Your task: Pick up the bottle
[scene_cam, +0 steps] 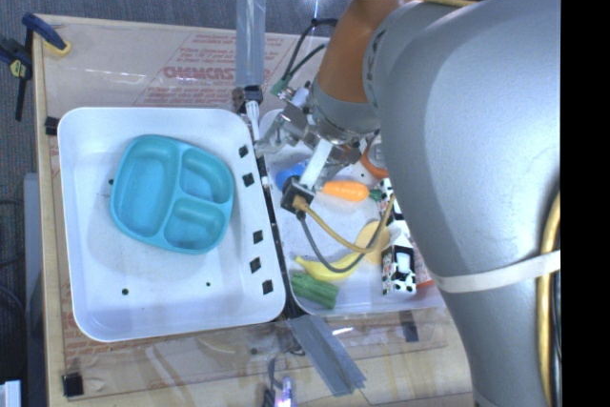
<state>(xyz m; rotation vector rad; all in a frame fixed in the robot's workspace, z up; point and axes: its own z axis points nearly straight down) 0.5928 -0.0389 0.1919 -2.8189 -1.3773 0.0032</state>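
Note:
My gripper (278, 142) reaches down into the far left corner of the right bin (367, 303), close to the wall between the two bins. The grey arm covers most of this bin. A small blue thing (289, 177) lies just below the gripper, partly hidden by it. I cannot tell whether it belongs to the bottle. A pale, clear rounded shape (270, 125) shows beside the gripper at the bin's corner. Nothing is visibly held.
The left bin (95, 291) holds a light blue divided plate (172, 193). In the right bin lie an orange carrot (345, 192), a yellow banana (335, 266), a green piece (314, 289) and a black-and-white patterned item (401, 268). An orange-red thing (373, 163) peeks from under the arm.

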